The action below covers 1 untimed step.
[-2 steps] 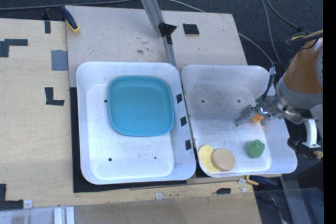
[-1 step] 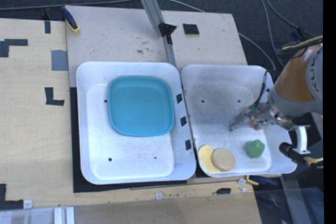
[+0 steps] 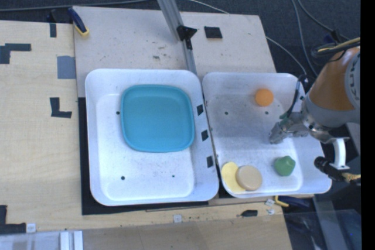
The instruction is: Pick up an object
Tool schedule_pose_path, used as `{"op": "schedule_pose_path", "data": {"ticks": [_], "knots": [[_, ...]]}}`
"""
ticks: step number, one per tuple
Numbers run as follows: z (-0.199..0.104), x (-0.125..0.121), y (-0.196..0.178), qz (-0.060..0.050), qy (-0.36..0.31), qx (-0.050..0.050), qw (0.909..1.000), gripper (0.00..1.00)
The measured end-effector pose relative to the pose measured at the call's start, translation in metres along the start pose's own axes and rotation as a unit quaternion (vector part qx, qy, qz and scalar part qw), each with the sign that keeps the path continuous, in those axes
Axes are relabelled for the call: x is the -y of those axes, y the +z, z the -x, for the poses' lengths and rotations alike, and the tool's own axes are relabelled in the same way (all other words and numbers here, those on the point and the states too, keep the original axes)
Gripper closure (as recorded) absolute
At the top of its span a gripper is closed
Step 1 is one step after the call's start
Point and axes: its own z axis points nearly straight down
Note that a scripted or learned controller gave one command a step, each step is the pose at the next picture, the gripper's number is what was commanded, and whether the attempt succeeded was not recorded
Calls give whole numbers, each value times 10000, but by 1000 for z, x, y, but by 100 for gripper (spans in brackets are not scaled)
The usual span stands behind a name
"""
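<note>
Orange ball [image 3: 264, 96] near far rim, end effector [image 3: 278, 135] mid-bin

A single fixed camera is mounted above the worktop [image 3: 35, 126] and looks down at a slant. It stands far enough back to frame both white bins, the left bin [image 3: 96, 126] and the right bin [image 3: 234, 91], with dark floor and cables along the top of the frame. The arm [image 3: 334, 91] enters from the right side of the frame.
</note>
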Motion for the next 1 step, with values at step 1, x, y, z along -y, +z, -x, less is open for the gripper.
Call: {"op": "schedule_pose_path", "data": {"ticks": [1], "knots": [[-5,-10,-49,1,-4,-6,10000,100]]}}
